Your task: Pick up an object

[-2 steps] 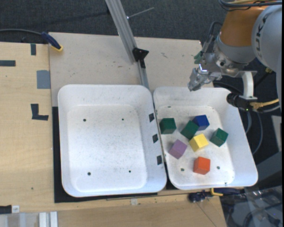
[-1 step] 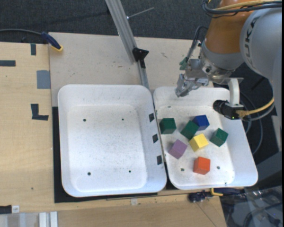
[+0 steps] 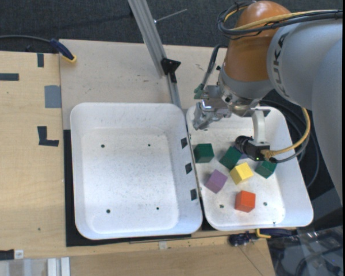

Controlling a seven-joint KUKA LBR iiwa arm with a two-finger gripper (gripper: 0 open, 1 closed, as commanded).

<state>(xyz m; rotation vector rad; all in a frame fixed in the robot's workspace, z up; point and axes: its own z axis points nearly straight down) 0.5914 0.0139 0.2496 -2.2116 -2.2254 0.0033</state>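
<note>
A: Arm position?
B: The arm [image 3: 287, 45] reaches in from the right, orange band above the wrist, over the back half of the right bin [image 3: 293, 211]. The gripper [image 3: 204, 117] hangs near that bin's back left corner, close to the divide between the two bins.

A: Gripper state?
B: Cannot tell. The wrist hardware covers it from above, and no object shows in its grasp.

A: Candidate objects?
B: All in the right bin. Dark green cube [image 3: 204, 152] just in front of the gripper, apart from it. A second green cube [image 3: 230, 157] touches a yellow cube [image 3: 241, 172]; a third green cube [image 3: 265, 168] sits right of the yellow one. Purple cube [image 3: 215, 181] towards the left wall, orange cube [image 3: 245, 200] nearest the front.

A: Left bin?
B: The left bin [image 3: 80, 154] shows its white floor with a few dark dots. Both bins rest on the desk [image 3: 23, 171].
</note>
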